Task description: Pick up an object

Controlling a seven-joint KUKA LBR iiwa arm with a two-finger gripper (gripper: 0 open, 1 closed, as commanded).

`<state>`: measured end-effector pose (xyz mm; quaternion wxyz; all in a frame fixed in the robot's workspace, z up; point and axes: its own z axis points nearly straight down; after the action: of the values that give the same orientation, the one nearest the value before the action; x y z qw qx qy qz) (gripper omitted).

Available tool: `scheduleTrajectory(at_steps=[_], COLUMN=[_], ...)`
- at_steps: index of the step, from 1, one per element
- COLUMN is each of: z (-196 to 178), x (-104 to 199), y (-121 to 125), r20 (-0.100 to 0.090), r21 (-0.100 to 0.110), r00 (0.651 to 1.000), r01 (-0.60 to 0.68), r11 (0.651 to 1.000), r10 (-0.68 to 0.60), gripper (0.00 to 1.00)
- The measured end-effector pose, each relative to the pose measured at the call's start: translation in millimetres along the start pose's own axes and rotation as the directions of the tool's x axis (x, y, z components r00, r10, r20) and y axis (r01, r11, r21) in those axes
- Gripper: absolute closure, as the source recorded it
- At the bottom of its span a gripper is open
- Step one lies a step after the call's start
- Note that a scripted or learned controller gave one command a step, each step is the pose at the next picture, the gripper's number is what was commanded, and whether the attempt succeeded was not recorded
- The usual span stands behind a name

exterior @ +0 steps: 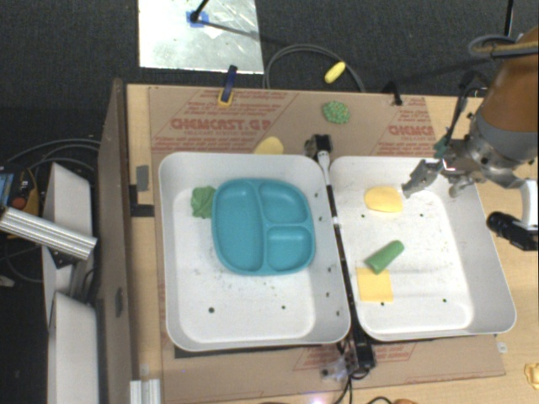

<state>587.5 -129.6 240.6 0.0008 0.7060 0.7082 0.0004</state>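
Cardboard-topped bench (210, 120) carries your two bins. Left of the right bin (472, 259) sits the blue tray (263, 226). Inside it, your gripper (438, 173) hangs open (nothing between its fingers) beside the yellow oval (383, 199).

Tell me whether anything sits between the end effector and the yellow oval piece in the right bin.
Nothing visible does. The end effector hangs just right of the yellow oval piece, with bare floor of the right bin between them. The green cylinder and yellow square lie nearer the camera, off that line.
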Motion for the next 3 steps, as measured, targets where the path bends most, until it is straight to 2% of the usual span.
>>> scheduleTrajectory(at_steps=[1, 2, 3], z=[162.3, 154.9, 154.3], x=[20.0, 6.9, -2.0], y=[-8.6, 31.1, 84.3], r20=[-0.001, 0.001, 0.002], r21=[0.003, -0.005, -0.007], r00=[1.000, 1.000, 1.000], r01=[-0.001, 0.002, 0.004], r11=[1.000, 1.000, 1.000], r10=[0.001, -0.002, -0.004], gripper=[0.00, 0.00, 0.00])
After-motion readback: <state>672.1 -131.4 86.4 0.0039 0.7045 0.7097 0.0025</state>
